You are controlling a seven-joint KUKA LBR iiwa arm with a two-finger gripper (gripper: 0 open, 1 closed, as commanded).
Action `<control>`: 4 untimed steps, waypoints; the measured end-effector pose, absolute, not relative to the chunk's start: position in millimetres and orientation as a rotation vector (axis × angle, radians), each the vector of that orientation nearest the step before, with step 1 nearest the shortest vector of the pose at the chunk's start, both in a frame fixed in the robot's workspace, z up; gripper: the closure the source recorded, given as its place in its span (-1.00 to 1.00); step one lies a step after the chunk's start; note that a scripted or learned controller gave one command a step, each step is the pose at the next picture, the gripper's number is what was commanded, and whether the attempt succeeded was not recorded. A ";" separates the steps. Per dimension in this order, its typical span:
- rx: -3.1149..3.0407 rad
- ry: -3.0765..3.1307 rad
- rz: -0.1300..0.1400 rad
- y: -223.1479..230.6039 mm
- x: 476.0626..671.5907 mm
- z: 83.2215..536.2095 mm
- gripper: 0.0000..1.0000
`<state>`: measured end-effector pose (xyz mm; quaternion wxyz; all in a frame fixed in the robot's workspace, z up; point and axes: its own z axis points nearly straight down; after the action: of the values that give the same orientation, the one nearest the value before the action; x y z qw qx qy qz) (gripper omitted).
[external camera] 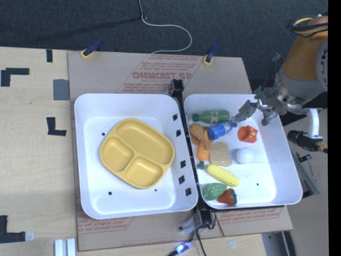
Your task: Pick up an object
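Hand [257, 112] spread, nothing btwn fingers, above right bin [282, 164], near red pepper [248, 134], blue bottle [219, 129]

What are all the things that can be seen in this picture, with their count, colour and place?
bins: 2, white, side by side on the bench
divided plate: 1, yellow, in the left bin
bottle: 1, green, top of the right bin
blue bottle: 1, blue, just below the green one
carrots: 2, orange, left side of the right bin
bread slice: 1, tan, middle of the right bin
red pepper: 1, red-orange, right of the blue bottle
white ball: 1, white, below the pepper
corn: 1, yellow, lower part
green vegetable: 1, green, bottom
strawberry: 1, red, bottom
clamps: 2, blue and yellow, on the cardboard's far edge
cable: 1, white, behind the bench
claw: 1, grey, over the right bin's top right, open
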<state>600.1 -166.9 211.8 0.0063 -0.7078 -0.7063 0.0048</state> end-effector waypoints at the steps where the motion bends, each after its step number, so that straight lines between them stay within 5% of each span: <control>1: -2.219 -2.222 0.002 -166.6 603.0 220.6 -1.00; 3: -2.214 -2.222 0.007 -156.7 602.8 101.8 -1.00; 4: -2.219 -2.226 0.001 -155.7 604.5 87.5 -1.00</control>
<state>604.5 -155.7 87.5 -0.0009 -0.7059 -0.7083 0.0002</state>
